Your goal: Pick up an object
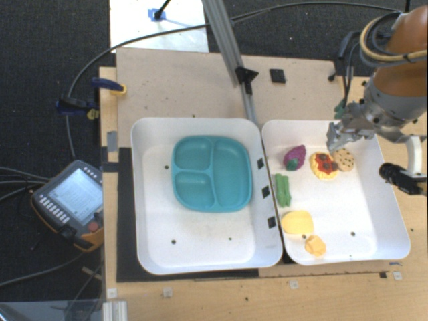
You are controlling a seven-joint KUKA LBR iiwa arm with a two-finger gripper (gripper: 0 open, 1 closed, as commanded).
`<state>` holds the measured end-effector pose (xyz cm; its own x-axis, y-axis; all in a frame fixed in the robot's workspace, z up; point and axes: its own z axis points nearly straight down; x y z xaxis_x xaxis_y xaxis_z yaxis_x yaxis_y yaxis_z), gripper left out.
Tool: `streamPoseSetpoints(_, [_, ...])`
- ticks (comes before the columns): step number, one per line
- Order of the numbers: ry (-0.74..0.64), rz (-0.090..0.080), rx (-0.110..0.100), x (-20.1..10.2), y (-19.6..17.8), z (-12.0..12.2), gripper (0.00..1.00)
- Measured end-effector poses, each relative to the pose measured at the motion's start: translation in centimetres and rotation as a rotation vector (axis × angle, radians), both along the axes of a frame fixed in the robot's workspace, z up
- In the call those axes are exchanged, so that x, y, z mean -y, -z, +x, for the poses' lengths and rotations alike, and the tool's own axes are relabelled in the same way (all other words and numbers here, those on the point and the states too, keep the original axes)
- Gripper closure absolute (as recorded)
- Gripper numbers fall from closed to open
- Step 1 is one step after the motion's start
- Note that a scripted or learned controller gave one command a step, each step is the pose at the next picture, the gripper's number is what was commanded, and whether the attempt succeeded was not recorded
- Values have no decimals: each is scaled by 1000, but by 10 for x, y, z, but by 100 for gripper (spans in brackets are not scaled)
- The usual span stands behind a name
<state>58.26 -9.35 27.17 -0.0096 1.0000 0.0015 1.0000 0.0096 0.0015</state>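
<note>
Poised low in the right white bin (388, 212): grey metal two-finger gripper (336, 139), jaw state impossible to tell, just above a round yellow-and-red toy pizza (324, 166) beside a tan cookie (345, 159).

I'm seeing 2 bins sitting side by side: the left bin (150, 239) holding a divided plate (212, 173), the right bin (381, 239) holding 6 toy foods (324, 165), the gripper (334, 141) hanging just above them.

The two white bins (200, 253) look like smooth, slightly glossy plastic, as does the teal divided plate (212, 174). The bench (180, 85) is matt, pale board. The arm's orange band (408, 35) shines; the gripper (338, 139) looks metallic grey.
</note>
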Motion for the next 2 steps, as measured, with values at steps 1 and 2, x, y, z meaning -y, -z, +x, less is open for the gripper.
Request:
streamPoseSetpoints(1, [1, -1, -1, -41, 4, -11, 100])
streamPoseSetpoints(2, [-1, 1, -1, -96, 2, -22, 100])
